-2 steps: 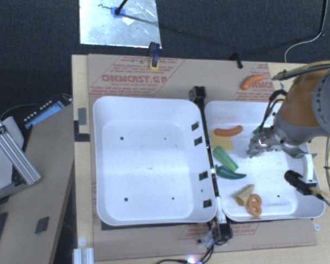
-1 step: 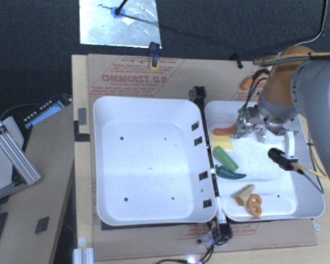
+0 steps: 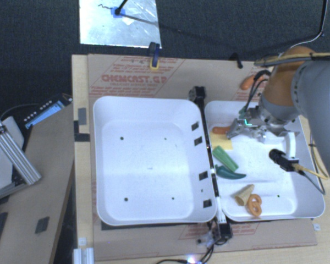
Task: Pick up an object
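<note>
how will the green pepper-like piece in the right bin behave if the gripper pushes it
The green pepper-like piece lies flat and elongated, so it would probably slide or pivot rather than roll. It looks like a small smooth toy, likely light and a bit slippery. It sits near the right bin wall, which could stop it.

The left bin (image 3: 148, 164) and the right bin (image 3: 275, 199) sit side by side on the bench (image 3: 137, 73). In the right bin, a pepper (image 3: 226, 159) lies along the left wall, with a cone (image 3: 243, 193) and a pretzel (image 3: 254, 204) near the front edge. The gripper (image 3: 245, 123) sits over the right bin's rear left corner.
</note>
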Action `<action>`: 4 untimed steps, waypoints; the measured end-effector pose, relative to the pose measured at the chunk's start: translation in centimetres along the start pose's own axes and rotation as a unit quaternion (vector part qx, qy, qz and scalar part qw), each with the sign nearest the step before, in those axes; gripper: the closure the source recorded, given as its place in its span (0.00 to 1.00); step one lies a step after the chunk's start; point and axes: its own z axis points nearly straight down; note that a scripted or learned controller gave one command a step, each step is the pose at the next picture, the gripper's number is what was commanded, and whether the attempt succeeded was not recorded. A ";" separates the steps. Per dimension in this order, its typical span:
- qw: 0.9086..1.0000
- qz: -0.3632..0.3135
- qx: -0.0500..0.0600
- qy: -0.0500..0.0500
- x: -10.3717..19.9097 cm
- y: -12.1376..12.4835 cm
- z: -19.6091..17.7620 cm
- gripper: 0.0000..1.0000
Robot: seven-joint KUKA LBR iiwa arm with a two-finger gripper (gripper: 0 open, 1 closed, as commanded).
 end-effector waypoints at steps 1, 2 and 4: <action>1.000 -0.002 0.001 0.000 3.3 3.3 0.0 0.00; 1.000 -0.002 0.004 -0.001 3.0 3.1 -1.1 1.00; 1.000 -0.005 -0.003 0.003 15.5 3.7 -16.6 1.00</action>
